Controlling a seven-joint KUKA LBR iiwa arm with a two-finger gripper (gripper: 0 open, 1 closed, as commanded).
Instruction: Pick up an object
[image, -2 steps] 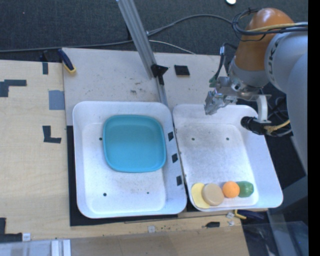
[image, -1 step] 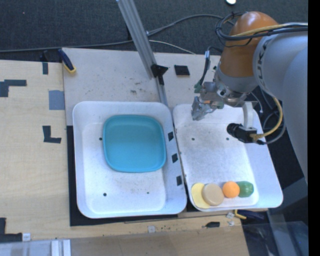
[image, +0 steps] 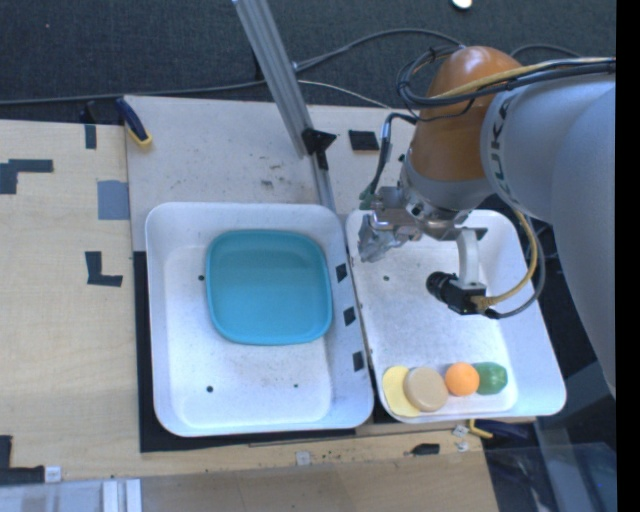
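Watching from my end, the end effector (image: 377, 238) sits over the far left corner of the right bin (image: 440, 330), right up against the divider between the two bins. Can't tell from this angle what state it's in, and nothing I can see is being carried.

Stuff worth grabbing is all bunched along the near edge of that same bin: a yellow disc (image: 395, 388), a tan round piece (image: 426, 389) lying partly on it, an orange ball (image: 461, 379) and a green piece (image: 491, 377) touching in a row. So the targets are well apart from where the tool is now.

My worries: if it drops where it hovers, it closes on bare bin floor or clips the rim. If it goes for the cluster, the pieces are packed so tight it'll probably nudge neighbours or pinch two, and round things squirt out. The black cable fitting (image: 455, 292) dangling off the wrist could also snag.

Left bin (image: 180, 300) just has a blue plate (image: 268, 286), flat and hard to grip. Desk (image: 60, 300) around is taped plywood.
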